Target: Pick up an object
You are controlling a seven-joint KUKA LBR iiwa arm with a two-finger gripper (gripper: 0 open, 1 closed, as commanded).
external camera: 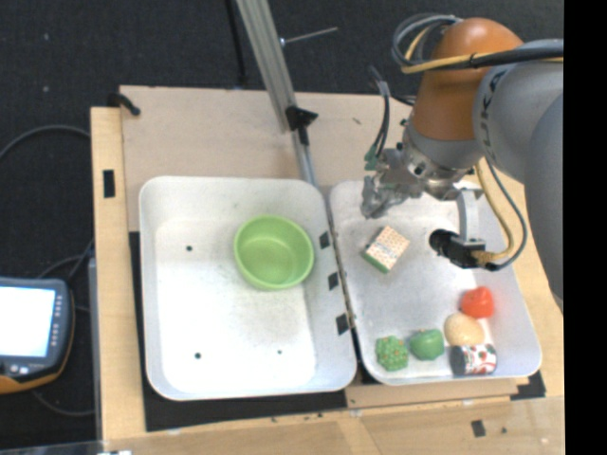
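a: where is the gripper (379, 200)?

b: over the right bin (512, 297), near its top-left corner. whether it is apart or together, i cannot tell.

a: anything close to it?

b: a small patterned box (386, 249), green along one edge, lies tilted on the bin floor just at five o'clock from it, apart from it.

a: and further out?

b: toward five o'clock, along the bin's lower edge: a bumpy green piece (392, 352), a smooth green one (427, 344), a cream egg shape (463, 329), an orange-red piece (477, 302), a red and white can (473, 358).

a: the left bin (171, 282)?

b: at eight o'clock, a green bowl (274, 251) stands upright.
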